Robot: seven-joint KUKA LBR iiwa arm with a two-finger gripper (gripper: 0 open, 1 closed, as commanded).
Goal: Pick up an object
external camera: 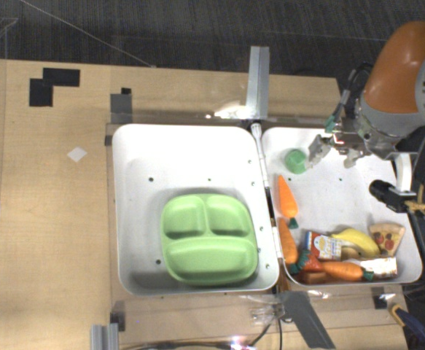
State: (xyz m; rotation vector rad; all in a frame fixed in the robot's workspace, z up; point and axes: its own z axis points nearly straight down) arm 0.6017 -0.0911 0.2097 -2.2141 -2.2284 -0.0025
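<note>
Two bins | end effector spread open (holding nothing) near right bin's back edge, beside green ball

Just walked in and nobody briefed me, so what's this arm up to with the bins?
A grey arm with an orange band reaches from the right over the right bin, its gripper near the bin's far end, beside a small green object. Nothing shows between its fingers, so no pick yet. Toy food is piled at the bin's near end: carrots, a banana, a pizza slice. The left bin holds a green divided tray.
</note>
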